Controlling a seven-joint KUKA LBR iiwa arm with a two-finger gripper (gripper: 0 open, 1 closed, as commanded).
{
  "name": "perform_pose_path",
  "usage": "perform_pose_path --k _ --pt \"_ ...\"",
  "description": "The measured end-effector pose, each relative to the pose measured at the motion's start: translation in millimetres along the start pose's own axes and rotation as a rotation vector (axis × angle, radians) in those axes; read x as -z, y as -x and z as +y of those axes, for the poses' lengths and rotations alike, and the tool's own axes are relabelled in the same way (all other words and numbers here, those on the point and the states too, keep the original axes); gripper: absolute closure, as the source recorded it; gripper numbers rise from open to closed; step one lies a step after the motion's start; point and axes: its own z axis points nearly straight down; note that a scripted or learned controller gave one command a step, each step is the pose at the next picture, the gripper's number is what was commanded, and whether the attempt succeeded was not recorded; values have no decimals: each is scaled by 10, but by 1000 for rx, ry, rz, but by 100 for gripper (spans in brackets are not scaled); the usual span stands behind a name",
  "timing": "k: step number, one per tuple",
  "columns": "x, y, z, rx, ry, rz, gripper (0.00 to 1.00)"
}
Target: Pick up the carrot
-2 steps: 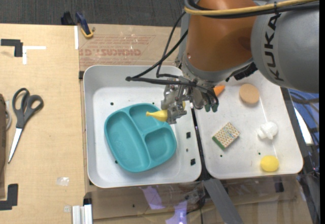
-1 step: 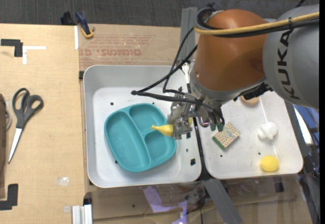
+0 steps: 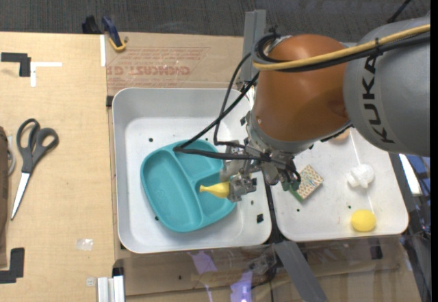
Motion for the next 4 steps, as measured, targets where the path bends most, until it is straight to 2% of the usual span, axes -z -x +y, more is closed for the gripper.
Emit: perform_pose_path --k 1,2,3,4 --pt "-537 -33 -480 249 1 1 100" --pt "-1299 48 -90 204 1 -7 100" --pt "-360 338 712 265 1 -2 100" --pt "-204 604 995 309 1 -2 100"
